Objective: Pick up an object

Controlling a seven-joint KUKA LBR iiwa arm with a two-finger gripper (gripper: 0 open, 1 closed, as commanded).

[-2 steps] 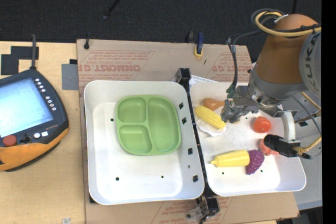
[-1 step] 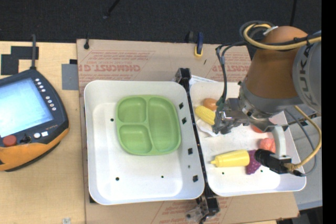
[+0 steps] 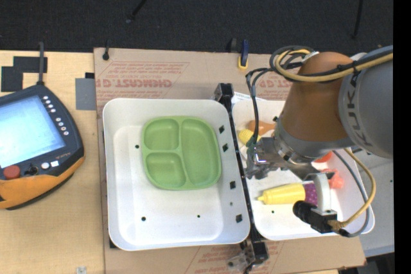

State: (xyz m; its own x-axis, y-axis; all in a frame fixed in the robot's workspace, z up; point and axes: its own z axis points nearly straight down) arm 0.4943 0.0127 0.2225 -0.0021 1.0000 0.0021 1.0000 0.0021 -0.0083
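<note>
The arm's orange band and grey wrist hang over the right bin [image 3: 359, 224], hiding much of its contents. The gripper [image 3: 258, 162] points down near that bin's left wall, dark and partly hidden under the wrist. Just below it lies a yellow bottle-shaped object [image 3: 282, 194], with a purple piece [image 3: 311, 191] touching its right end. A small yellow object [image 3: 245, 135] and an orange one [image 3: 263, 128] lie just above the gripper. A red-orange object [image 3: 334, 180] peeks out at the right. Whether anything is between the gripper's parts cannot be seen.
The left bin [image 3: 122, 202] holds a green divided plate [image 3: 181, 153]. A black part with a yellow cable [image 3: 314, 216] hangs low over the right bin's front. An operator pendant [image 3: 35, 138] lies on the bench at the far left.
</note>
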